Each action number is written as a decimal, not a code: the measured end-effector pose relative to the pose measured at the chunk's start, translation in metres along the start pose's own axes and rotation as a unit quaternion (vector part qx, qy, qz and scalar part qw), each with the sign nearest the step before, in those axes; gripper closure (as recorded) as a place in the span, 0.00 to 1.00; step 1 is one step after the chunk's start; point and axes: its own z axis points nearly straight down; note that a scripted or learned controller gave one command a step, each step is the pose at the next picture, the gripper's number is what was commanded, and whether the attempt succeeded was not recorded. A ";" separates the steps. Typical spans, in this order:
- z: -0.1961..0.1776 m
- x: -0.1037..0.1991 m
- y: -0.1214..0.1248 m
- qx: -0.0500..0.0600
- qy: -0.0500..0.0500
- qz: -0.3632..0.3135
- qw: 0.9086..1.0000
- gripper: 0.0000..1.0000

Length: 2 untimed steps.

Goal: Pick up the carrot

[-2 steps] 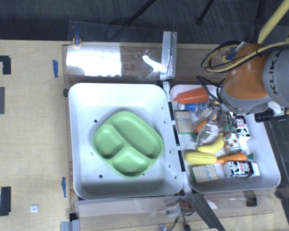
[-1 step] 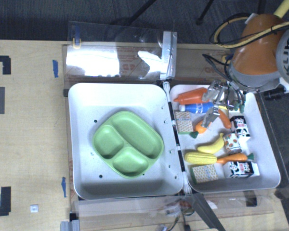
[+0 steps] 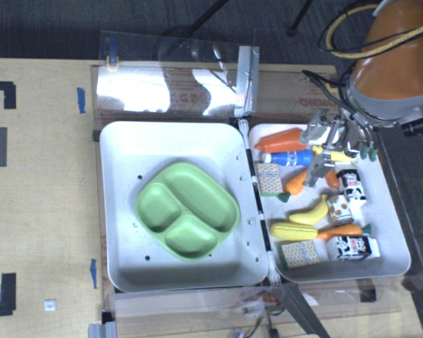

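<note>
Slim orange plastic carrot with green stub lies in right white bin, toward its near edge, long axis across bin, just beside yellow toy corn. End effector hovers near far edge, well apart; carrot lies nearward. Nothing seen between fingers; opening: cannot tell.

**What the view leaves unclear**

The arm runs off the right edge, so its base is cut away. Its wrist hardware covers part of the right bin at the far corner, and the jaws are lost among cables and toys there; their state cannot be told. Print on the small cartons is too small to read
</note>
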 end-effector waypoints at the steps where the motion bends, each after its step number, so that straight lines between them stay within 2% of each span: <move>1: 0.069 0.043 0.013 0.000 0.002 -0.126 0.992 0.00; 2: 0.088 -0.014 -0.027 0.000 0.000 -0.142 0.990 0.00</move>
